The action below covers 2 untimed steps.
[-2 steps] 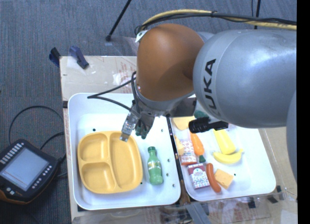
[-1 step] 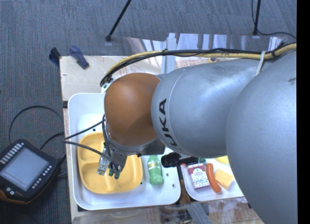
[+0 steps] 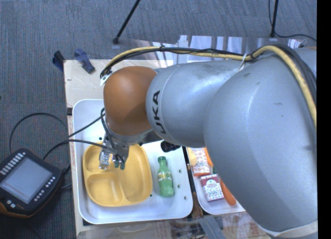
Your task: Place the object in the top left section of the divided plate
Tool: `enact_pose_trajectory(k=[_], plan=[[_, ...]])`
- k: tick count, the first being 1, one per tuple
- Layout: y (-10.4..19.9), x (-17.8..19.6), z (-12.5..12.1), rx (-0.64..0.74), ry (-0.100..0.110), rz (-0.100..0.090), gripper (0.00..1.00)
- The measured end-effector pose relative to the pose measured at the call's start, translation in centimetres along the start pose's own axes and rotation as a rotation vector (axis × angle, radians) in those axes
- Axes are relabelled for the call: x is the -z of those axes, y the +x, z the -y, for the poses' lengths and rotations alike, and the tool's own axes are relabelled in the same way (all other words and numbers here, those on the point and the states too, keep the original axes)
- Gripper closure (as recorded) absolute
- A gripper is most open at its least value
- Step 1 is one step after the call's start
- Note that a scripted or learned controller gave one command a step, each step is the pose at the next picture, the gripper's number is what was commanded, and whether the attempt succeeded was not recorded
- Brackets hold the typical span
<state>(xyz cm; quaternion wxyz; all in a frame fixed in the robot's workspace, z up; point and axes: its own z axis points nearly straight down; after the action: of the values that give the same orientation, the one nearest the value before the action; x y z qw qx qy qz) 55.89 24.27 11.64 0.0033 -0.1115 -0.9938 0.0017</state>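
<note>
A yellow divided plate (image 3: 129, 183) lies in the left white bin (image 3: 83, 124). My gripper (image 3: 113, 163) hangs over the plate's top left section, close above its surface, at the end of the big grey arm with its orange band (image 3: 126, 101). The arm covers much of the bin's back half. A small green bottle (image 3: 164, 177) lies in the bin just right of the plate.
The right bin (image 3: 204, 207) holds a red and white packet (image 3: 211, 188), an orange carrot-like piece (image 3: 228, 195) and another packet (image 3: 198, 161). A teach pendant (image 3: 23, 181) lies on the floor at the left, and blue clamps (image 3: 83, 59) sit at the bench's back left corner.
</note>
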Motion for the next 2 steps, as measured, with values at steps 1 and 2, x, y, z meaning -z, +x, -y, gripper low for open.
enact_pose_trajectory(k=[1,2], plan=[[2.8,-0.5,0.2,0.439,-0.024,0.055,1.0],[1.4,-0.3,-0.4,0.868,-0.015,0.038,1.0]])
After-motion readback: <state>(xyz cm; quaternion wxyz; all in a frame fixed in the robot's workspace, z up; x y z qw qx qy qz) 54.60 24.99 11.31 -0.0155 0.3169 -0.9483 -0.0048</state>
